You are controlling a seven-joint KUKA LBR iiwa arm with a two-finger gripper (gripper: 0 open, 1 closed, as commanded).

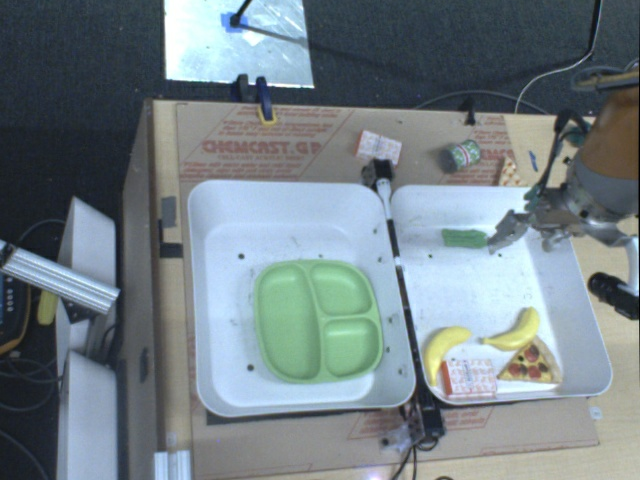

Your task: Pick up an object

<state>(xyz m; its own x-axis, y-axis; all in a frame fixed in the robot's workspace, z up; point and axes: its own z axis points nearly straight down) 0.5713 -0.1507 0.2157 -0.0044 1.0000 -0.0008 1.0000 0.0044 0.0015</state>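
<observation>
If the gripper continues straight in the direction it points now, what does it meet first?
Most likely the green block in the right bin: the gripper points left toward it, close by. Its height above the bin is unclear.

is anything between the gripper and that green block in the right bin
Nothing visible does. The green block lies alone on bare floor near the far wall of the right bin, and the gripper sits just to its right. The bananas and pizza slice lie at the near edge.

Arm (608,158) cut off by the right edge, print on the small carton (470,377) too small to be read, label of the can (463,155) blurred, left clutter (40,298) cropped by the frame edge
</observation>
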